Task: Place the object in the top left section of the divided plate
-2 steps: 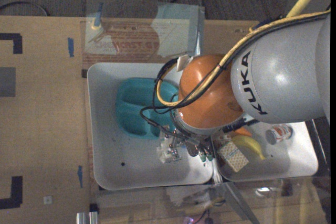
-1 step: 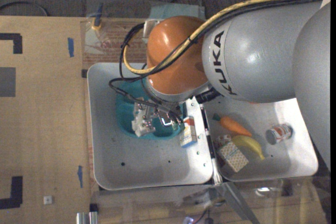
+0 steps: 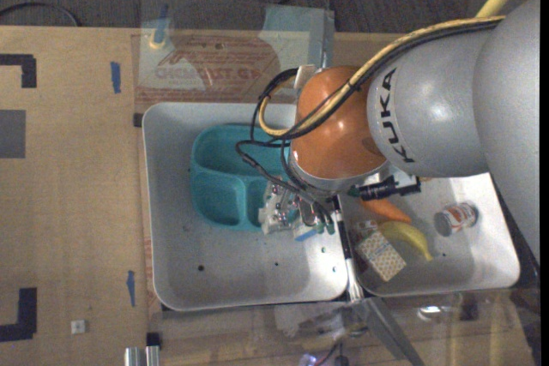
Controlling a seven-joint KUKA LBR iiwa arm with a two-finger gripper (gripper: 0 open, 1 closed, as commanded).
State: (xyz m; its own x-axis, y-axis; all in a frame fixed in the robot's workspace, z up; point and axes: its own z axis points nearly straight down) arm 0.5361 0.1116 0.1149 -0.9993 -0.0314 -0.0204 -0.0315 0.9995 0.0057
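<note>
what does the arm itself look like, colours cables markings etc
A thick, rounded grey arm with black KUKA lettering, then a glossy orange band. Black and yellow cables loop beside the band. The claw is small, metallic and cluttered.

Right of the tool, the right bin (image 3: 497,270) holds a carrot (image 3: 390,211), a banana (image 3: 407,239), a checkered packet (image 3: 382,257) and a small can (image 3: 455,219).

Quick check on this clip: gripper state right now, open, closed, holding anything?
Gripper: cannot be told; it sits low over the right edge of the teal divided plate, mostly hidden under the arm's orange band.
</note>
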